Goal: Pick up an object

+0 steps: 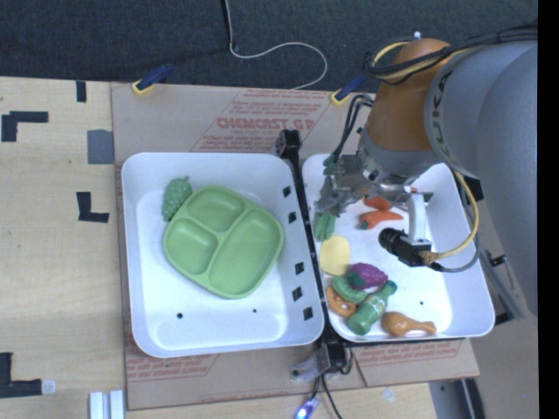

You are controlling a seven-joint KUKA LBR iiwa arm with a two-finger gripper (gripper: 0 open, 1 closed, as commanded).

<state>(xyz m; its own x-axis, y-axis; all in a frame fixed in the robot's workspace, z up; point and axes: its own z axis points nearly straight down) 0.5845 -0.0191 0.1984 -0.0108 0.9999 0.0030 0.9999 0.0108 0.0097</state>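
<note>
The pincer (330, 201) hung over the right bin's (454, 312) left edge; I could not tell its state. The yellow toy lemon (334, 255) just below looked light, hard and slippery, best pinched across its middle.

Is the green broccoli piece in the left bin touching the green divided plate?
Touching. In the camera view the broccoli piece lies against the upper-left rim of the green divided plate, with no white bin floor showing between them.
</note>
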